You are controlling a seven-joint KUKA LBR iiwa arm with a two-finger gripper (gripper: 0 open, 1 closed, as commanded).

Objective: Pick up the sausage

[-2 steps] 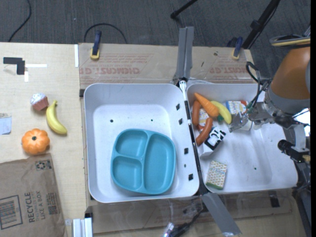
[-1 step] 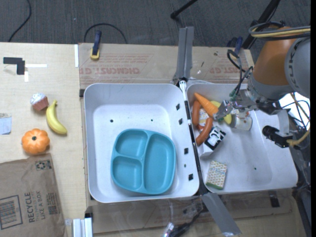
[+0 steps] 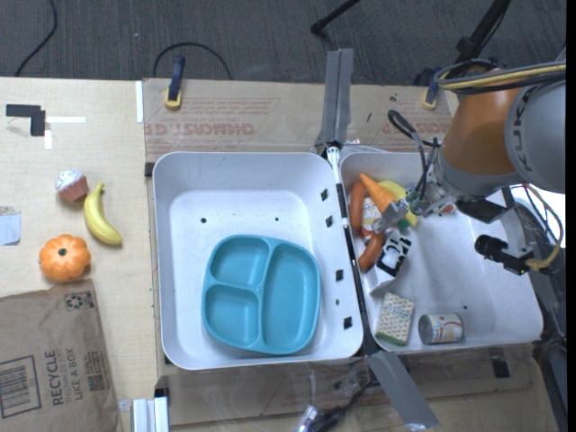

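Near edge: a can (image 3: 440, 328) and a small packet (image 3: 394, 318) are lying by the right bin's (image 3: 504, 318) front wall.
Sausage (image 3: 357, 211): lying against the left wall, crowded by a carrot (image 3: 378, 196).
Gripper (image 3: 402, 216): hanging just beside it; grip state is unclear.
Risk: likely grabbing the carrot or scraping the wall.
Room: open floor lying rightward.

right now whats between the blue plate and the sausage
In the camera view, the white rims where the two bins meet lie between the blue plate and the sausage.
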